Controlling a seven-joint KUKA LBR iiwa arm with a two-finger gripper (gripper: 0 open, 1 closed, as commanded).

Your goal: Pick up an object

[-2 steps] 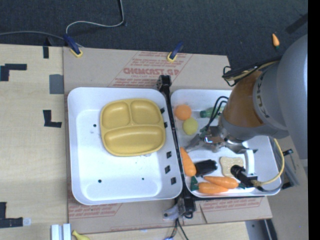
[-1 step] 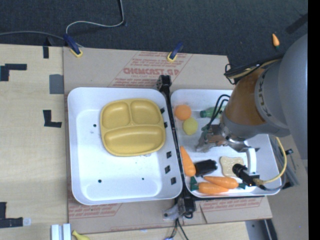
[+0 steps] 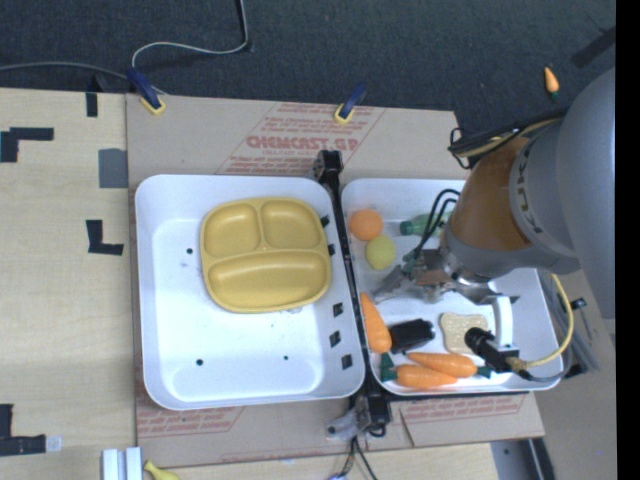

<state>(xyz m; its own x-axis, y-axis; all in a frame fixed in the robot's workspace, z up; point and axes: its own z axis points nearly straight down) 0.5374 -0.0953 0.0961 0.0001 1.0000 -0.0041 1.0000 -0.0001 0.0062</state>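
Grey metal arm overhangs glossy tapered carrots beside moulded yellow tray.

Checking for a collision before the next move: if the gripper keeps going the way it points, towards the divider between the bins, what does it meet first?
Probably the yellow lemon, just ahead of the gripper; the orange carrot lies close below that line. Depth is unclear.
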